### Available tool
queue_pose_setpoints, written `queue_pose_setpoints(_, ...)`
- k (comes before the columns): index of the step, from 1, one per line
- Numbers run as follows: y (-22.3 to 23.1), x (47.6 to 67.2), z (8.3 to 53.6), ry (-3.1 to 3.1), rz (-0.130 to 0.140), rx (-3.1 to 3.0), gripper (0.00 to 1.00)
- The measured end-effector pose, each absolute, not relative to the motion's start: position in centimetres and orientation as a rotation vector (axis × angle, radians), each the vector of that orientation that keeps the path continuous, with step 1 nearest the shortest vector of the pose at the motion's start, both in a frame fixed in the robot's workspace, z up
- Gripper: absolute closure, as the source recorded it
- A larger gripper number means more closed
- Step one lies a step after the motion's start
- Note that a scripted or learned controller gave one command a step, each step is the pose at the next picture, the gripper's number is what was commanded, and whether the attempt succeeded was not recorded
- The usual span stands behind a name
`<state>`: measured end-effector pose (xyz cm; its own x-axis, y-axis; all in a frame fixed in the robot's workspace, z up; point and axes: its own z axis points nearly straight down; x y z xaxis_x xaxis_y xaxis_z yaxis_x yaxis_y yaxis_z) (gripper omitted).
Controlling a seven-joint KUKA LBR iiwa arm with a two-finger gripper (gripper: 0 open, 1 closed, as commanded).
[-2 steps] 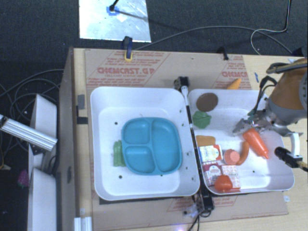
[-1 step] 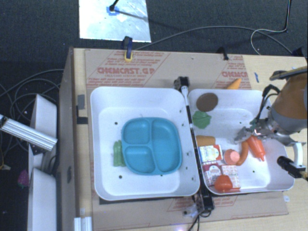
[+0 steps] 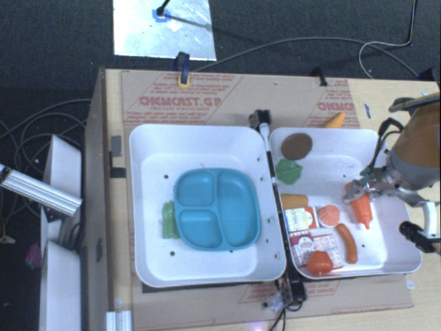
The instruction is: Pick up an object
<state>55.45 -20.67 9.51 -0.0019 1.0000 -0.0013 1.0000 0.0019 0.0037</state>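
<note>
My gripper (image 3: pixel 361 188) hangs over the right part of the right bin (image 3: pixel 396 250), with the arm's orange band just behind it at the view's right edge. Directly below it lies an orange carrot (image 3: pixel 363 212), whose upper end meets the gripper; whether it is gripped is unclear. Further left in the bin are a pink round slice (image 3: pixel 329 215), a red sausage (image 3: pixel 346 243), a yellow-white packet (image 3: pixel 300 219), a red-white packet (image 3: pixel 315 242), a red tomato (image 3: pixel 318 263), an orange bun (image 3: pixel 294 201), a green leaf (image 3: pixel 288 172) and a brown patty (image 3: pixel 296 145).
The left bin (image 3: pixel 155 157) holds a blue divided plate (image 3: pixel 217 208) and a green piece (image 3: pixel 169 220) beside it. A small orange item (image 3: pixel 335 121) lies on the cardboard behind the right bin. Cables run along the bench's far and left sides.
</note>
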Motion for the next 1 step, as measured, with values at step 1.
queue_pose_setpoints(1, -11.27, 56.53, 20.38, 2.224, 0.005, 2.214, 1.0)
